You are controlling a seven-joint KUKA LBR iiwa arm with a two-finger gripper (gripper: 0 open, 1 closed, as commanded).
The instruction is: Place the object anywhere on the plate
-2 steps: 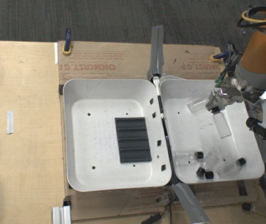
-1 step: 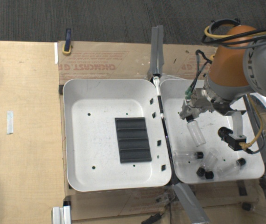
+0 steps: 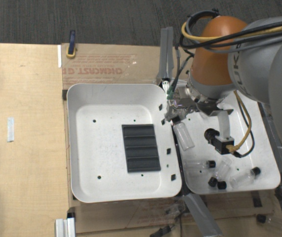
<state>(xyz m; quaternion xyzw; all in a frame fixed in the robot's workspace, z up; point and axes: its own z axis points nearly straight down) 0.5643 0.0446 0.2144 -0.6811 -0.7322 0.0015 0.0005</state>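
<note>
Note the gripper [image 3: 176,113] at the left bin's [image 3: 81,181] right rim; you cannot tell its state. A clear bottle [image 3: 183,135] lies just right of that rim, the dark ribbed plate [image 3: 141,148] inside it. Risk: the slick bottle slipping or catching the rim.

Overhead, apparently slanted — both bins [image 3: 76,147]
</note>
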